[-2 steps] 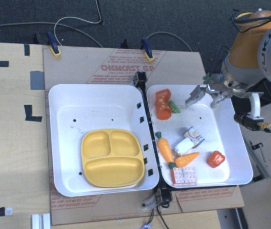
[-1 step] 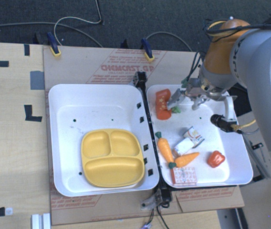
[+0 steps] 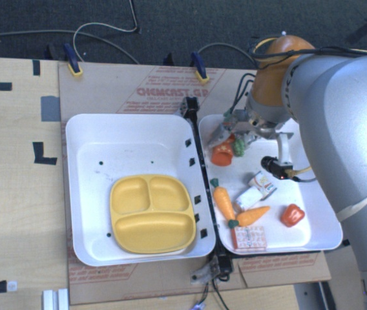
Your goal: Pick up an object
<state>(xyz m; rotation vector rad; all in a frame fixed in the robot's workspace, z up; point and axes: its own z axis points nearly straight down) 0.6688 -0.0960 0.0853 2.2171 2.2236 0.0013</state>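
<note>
Two white bins: the left bin (image 3: 83, 173) carries one yellow tray (image 3: 152, 213); the right bin (image 3: 319, 228) two carrots (image 3: 223, 203), a red pepper (image 3: 292, 215), a carton (image 3: 260, 187), a card (image 3: 251, 237). My gripper (image 3: 230, 134) is over a red-orange cup (image 3: 222, 154) at the bin's far left; my jaws' spread I cannot tell.

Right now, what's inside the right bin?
The right bin holds two carrots, a red pepper-like toy, a small white carton, a red-printed box and an orange-red piece under the gripper. The arm covers the bin's far right.
</note>
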